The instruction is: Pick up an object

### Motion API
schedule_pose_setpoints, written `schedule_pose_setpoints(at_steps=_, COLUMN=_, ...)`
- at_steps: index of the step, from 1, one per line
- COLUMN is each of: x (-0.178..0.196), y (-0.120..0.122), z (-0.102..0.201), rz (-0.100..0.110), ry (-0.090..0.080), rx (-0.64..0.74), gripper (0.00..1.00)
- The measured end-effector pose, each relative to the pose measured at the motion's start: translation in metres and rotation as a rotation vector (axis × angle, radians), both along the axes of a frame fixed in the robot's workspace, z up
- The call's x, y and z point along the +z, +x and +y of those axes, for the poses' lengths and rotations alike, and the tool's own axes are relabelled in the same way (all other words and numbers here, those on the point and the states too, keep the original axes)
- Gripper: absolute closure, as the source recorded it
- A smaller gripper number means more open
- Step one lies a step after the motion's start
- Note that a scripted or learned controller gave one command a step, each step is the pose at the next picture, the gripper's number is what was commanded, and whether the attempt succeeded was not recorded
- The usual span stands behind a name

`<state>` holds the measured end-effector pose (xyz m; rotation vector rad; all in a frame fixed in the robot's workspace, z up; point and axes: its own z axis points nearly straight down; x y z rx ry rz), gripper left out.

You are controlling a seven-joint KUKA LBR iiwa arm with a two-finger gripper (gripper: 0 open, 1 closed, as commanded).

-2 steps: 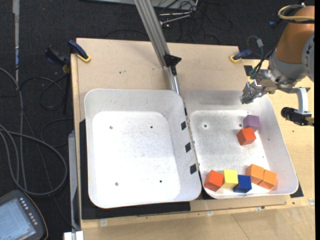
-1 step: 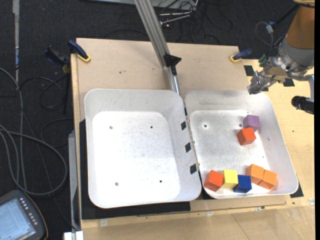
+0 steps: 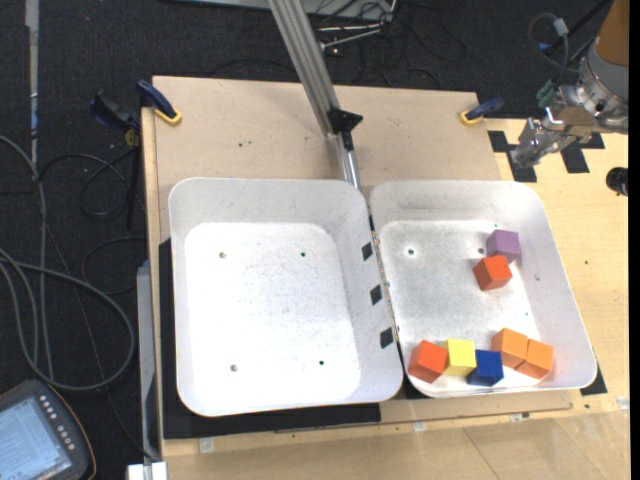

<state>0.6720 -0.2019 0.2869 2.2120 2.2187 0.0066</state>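
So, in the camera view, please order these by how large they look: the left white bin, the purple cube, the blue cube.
1. Left white bin, by far the largest.
2. Purple cube and blue cube: they look about alike. The blue one lies nearer the camera and partly behind its neighbours, so I would not rank them.

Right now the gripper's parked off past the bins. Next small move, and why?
Probably swing the gripper in over the right bin and stop above the purple block. The gripper sits beyond the bin's far corner, above the bench, with nothing between its fingers. The purple block and the red-orange block touching it are the blocks closest to it; the rest crowd along the near wall.
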Motion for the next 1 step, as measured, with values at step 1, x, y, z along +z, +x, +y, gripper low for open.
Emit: schedule_pose_setpoints(at_steps=1, x=-0.0008, y=-0.0193, z=0.0565, rz=0.008, ry=0.005, rx=0.004, gripper=1.0)
